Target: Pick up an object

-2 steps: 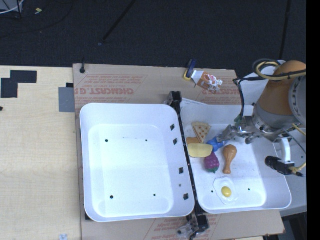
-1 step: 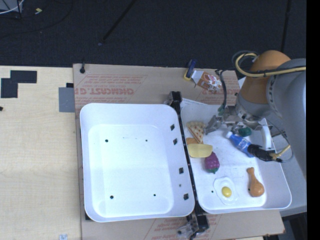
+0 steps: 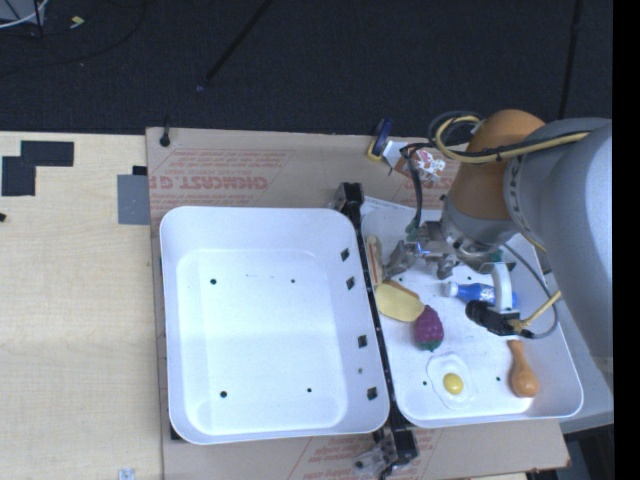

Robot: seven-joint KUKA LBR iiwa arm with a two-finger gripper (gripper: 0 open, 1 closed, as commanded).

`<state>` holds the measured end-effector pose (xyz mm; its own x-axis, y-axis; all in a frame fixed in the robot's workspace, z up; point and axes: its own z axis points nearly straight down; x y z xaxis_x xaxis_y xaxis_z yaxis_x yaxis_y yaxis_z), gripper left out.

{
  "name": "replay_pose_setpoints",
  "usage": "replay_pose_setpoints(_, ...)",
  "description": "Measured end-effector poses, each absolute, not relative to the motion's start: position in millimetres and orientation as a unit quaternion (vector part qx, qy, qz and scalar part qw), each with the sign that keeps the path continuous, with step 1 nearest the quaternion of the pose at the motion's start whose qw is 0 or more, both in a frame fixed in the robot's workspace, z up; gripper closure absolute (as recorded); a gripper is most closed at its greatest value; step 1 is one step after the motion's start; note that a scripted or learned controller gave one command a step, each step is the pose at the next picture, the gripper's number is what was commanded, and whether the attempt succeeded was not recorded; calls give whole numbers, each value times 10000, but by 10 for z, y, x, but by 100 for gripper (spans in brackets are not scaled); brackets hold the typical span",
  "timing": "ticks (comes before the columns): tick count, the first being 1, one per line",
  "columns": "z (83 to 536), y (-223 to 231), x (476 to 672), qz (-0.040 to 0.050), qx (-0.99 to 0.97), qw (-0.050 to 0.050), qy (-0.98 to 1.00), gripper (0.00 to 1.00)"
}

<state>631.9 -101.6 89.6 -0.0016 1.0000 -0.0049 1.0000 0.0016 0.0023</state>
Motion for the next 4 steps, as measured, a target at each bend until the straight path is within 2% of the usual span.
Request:
replay_pose_setpoints(1,897,-921,6421,-78,7079,21,7062,0)
replay_pose_setpoints(2,2108,-927,6457,28,7072,39,7070,0)
replay_pose_setpoints(3,2119,-923,6436,-15,7058,-9,7085,100)
replay_pose_setpoints(4,3496,-424,6456,47,7049,42,7093,100)
